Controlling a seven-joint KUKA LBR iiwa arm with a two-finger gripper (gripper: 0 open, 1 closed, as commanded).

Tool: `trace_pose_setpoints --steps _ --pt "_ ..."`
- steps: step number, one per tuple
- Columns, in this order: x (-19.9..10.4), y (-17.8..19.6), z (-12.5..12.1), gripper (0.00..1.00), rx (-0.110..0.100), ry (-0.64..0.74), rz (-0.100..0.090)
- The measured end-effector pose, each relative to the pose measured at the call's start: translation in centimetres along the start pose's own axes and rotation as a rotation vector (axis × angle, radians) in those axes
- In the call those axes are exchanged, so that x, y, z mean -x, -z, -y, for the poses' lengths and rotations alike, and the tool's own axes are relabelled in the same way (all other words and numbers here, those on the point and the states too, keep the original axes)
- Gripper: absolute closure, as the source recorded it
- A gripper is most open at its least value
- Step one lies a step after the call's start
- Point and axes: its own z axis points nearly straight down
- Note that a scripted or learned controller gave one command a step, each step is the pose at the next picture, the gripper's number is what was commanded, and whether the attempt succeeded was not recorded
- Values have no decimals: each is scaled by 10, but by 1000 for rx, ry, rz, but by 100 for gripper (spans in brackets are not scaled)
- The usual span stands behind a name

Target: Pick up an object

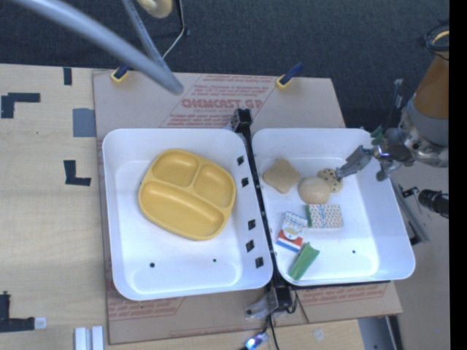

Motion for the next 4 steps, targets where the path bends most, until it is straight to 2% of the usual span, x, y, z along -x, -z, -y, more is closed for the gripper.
trace_pose_setpoints --steps 1,4 --pt "0 7 -2 0 12 4 3" --pt "-24 -141 8 0 10 4 4"
